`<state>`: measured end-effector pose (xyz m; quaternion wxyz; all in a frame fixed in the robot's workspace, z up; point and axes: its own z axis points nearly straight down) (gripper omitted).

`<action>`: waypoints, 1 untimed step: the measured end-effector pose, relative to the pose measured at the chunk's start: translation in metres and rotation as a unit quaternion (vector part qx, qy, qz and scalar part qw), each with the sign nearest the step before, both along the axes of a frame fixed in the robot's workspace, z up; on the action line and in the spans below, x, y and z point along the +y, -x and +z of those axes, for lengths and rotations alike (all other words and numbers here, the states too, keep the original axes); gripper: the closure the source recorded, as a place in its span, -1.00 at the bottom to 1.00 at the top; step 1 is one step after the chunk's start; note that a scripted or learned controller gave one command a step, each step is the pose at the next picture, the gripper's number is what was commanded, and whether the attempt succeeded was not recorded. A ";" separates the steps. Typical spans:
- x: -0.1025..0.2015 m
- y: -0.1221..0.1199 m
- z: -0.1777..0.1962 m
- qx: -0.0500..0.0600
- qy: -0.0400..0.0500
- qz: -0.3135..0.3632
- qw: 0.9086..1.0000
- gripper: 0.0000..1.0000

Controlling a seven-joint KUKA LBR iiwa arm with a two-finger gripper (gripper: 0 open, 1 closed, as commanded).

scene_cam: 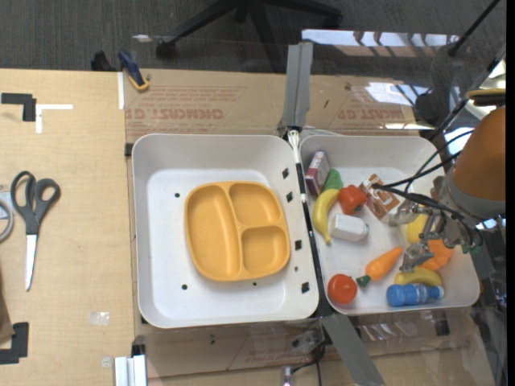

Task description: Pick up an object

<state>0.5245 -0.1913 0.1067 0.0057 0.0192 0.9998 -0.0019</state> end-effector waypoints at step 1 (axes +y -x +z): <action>0.060 -0.017 -0.014 0.004 -0.002 -0.010 1.000 -1.00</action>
